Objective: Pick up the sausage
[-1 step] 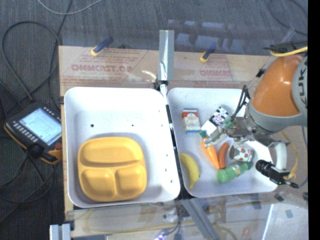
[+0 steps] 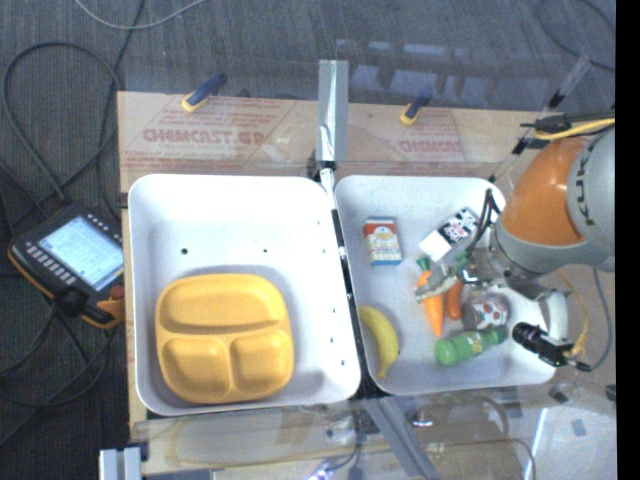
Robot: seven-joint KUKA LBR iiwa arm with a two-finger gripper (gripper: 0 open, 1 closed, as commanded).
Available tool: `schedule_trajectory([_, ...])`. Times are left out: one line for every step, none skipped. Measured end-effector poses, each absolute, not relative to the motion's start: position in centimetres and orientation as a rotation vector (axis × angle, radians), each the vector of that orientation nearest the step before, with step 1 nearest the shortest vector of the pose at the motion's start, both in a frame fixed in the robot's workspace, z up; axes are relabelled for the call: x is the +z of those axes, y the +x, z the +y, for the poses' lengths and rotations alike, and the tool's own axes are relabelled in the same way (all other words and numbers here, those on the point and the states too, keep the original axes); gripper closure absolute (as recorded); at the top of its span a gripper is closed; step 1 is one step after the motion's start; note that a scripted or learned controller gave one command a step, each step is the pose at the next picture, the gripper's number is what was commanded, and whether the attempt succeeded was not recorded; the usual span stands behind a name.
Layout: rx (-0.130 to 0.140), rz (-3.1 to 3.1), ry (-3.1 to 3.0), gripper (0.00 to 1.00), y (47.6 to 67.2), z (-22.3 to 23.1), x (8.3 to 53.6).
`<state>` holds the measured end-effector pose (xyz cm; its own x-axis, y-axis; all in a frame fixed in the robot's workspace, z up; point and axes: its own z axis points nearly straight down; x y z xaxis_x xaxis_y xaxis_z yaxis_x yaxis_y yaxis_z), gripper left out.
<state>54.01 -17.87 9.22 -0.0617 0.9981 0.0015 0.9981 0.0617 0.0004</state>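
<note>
Hovering over the right bin (image 2: 400, 193), my tool (image 2: 478, 286) sits low among a cluster of toys; I cannot tell its state from here. The sausage (image 2: 455, 301), a reddish piece, lies just beside the carrot (image 2: 434, 313), near the green bottle (image 2: 468, 346). Nothing looks lifted yet, so the pick remains ahead. The yellow tray (image 2: 226, 336) rests in the left bin (image 2: 230, 198).

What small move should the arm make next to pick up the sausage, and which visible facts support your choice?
Probably a short, careful descent onto the reddish sausage. The gripper hangs just over the cluttered part of the right bin, with the sausage close beneath it. The carrot lies right beside the sausage and the green bottle is nearby, so the approach should be centred.
</note>
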Motion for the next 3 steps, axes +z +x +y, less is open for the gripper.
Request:
schedule_trajectory([-0.024,-1.928,-2.465,0.00,57.8,-20.5,9.0])
schedule_trajectory([-0.021,-1.936,-2.468,1.00,57.8,-20.7,9.8])
schedule_trajectory([0.002,-2.132,-2.305,1.00,61.5,-15.8,18.1])
